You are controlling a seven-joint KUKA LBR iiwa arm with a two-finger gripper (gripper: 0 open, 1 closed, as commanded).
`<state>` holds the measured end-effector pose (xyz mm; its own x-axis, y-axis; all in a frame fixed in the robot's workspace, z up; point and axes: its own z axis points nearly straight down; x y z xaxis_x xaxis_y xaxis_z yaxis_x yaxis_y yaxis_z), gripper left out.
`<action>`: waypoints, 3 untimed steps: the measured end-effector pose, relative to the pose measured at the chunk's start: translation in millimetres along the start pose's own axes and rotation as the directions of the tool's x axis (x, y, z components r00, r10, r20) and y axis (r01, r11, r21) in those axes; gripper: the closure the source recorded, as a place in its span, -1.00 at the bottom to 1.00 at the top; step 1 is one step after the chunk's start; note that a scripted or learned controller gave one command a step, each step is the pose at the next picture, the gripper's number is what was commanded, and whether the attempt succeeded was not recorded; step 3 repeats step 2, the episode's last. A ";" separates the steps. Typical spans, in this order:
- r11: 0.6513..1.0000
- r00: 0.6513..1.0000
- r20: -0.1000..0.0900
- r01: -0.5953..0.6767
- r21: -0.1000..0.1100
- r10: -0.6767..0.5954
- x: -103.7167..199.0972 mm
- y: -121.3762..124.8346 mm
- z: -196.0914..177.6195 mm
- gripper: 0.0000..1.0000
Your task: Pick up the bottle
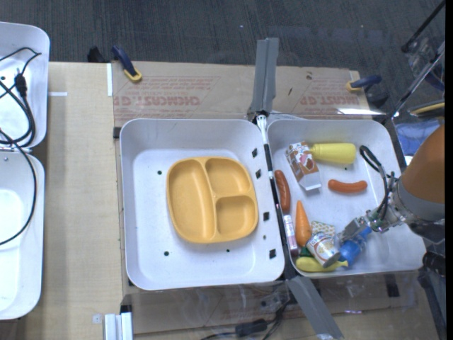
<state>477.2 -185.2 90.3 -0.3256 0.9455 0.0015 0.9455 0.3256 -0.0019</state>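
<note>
Gripper [357, 227] hovered right by the bottle [351, 248], couldn't tell if it was open or closed. Best bet was squeezing its middle squarely.

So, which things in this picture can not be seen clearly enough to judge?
- Gripper, camera view: small and blurred, low in the right bin; its grip cannot be judged.
- Blue bottle: partly covered by the gripper, and blurred where they meet.
- Small can and banana: packed against the bottle; outlines merge, label too small to read.
- Arm: cut off by the picture's right edge.
</note>
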 end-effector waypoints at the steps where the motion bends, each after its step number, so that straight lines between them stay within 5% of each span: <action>1: 1.000 1.000 0.004 -0.003 -0.006 0.003 -1.3 2.3 -9.1 1.00; 2: 0.972 0.972 0.001 -0.233 0.001 0.233 93.8 32.9 -103.4 1.00; 3: 0.972 0.972 0.001 -0.233 0.001 0.233 93.8 32.9 -103.4 1.00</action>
